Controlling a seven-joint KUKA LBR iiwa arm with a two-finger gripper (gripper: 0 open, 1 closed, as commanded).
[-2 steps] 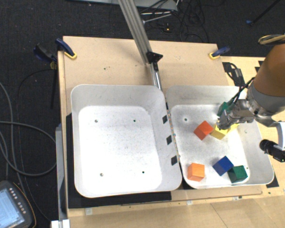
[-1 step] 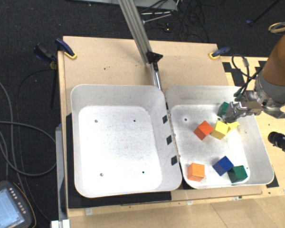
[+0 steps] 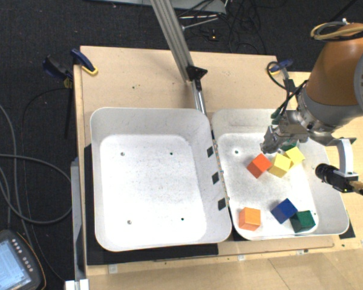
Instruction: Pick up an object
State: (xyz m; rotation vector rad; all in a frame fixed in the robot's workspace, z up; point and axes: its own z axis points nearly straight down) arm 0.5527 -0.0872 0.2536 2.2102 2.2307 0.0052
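My tool (image 3: 277, 139) hangs low in the right bin (image 3: 327, 222), just above a tight cluster: orange block (image 3: 259, 165), two yellow blocks (image 3: 280, 165) (image 3: 294, 155), all turned cornerwise. Its grip I cannot tell. Nearer, another orange cube (image 3: 250, 218), a blue (image 3: 284, 210) and a green (image 3: 302, 220) crowd the near rim; left bin (image 3: 103, 162) lies open.
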